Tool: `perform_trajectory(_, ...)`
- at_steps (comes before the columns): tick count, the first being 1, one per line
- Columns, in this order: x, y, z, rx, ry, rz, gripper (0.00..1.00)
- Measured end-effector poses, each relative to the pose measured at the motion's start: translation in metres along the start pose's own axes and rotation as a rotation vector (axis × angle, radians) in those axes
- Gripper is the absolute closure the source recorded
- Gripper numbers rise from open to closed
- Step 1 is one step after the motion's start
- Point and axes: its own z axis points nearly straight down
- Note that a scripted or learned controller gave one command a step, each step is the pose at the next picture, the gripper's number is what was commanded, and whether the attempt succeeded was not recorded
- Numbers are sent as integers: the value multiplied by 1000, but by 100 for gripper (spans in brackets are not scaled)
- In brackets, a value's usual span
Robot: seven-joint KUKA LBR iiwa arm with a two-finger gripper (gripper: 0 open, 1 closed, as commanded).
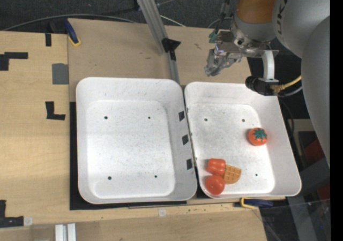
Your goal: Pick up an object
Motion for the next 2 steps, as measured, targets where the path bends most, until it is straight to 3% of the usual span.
perform_trajectory(2, 114, 1, 25, 3, -1, 1, 100)
